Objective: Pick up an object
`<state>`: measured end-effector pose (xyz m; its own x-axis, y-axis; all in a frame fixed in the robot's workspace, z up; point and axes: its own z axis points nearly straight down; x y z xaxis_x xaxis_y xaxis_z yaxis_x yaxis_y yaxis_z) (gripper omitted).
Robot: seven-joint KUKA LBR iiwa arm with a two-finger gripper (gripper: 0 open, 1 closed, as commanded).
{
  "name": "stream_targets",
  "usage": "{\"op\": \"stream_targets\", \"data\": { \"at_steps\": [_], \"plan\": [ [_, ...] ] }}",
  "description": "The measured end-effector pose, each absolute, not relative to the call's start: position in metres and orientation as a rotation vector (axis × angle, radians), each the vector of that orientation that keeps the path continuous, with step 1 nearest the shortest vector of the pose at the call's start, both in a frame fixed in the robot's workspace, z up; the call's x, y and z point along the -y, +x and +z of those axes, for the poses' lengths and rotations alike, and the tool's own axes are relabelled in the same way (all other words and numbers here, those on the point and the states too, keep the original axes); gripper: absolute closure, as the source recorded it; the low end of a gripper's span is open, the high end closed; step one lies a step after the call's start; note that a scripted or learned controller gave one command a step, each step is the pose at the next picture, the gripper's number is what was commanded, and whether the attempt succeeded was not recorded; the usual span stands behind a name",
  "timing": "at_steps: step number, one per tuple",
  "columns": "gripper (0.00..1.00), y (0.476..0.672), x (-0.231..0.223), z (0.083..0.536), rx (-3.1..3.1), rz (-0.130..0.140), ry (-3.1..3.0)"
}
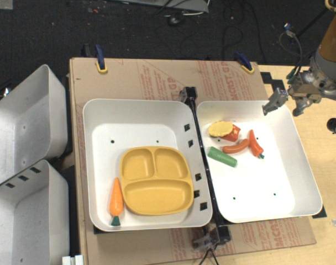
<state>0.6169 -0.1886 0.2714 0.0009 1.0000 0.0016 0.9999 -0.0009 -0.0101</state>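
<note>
Two white bins [96, 164], open gripper [284, 104] above right bin's far corner

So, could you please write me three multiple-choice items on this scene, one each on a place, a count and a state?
1. Where does the toy carrot lie?
A. In the left bin, beside the yellow divided plate
B. On the plate
C. In the right bin

2. How many compartments has the plate?
A. Two
B. Three
C. Five

3. What is the hand doing?
A. Gripping the carrot
B. Hanging open above the right bin's far edge, holding nothing
C. Pressing on the plate

Key: 1 A, the carrot lies along the plate's left rim; 2 B, two small above one large; 3 B, its fingers are spread with nothing between.
</note>
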Motion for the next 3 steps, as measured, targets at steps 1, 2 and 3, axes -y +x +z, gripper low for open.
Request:
{"op": "stream_targets", "data": {
  "at_steps": [1,2,3],
  "plan": [
    [0.00,0.619,0.188,0.278,2.224,0.000,-2.220],
    [0.00,0.620,0.183,0.214,2.219,0.005,-2.217],
    [0.00,0.621,0.190,0.168,2.218,0.004,-2.221]
  ]
}}
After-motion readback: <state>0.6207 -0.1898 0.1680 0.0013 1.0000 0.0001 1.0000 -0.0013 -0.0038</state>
